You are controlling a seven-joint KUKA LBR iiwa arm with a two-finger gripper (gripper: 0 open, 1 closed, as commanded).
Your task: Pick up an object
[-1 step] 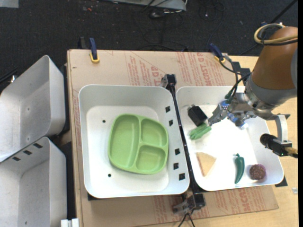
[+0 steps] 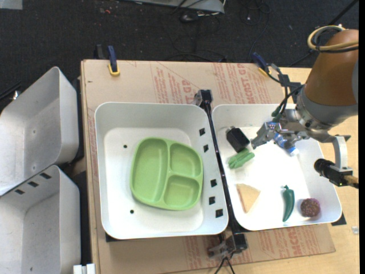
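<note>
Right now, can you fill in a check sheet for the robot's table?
Surface: cardboard-covered bench bearing two white bins.
Job's things: right bin holds a black block, green pod, tan wedge, green pepper, dark red ball.
Clutter: green divided plate in left bin.
Hand: hand above right bin's back; grasp unclear.
Cables: yellow cable on arm; black ones on floor.
Surroundings: spare white bins at left.

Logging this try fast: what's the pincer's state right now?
Pincer: cannot be told; it sits in the right bin beside the black object and the green object.
</note>
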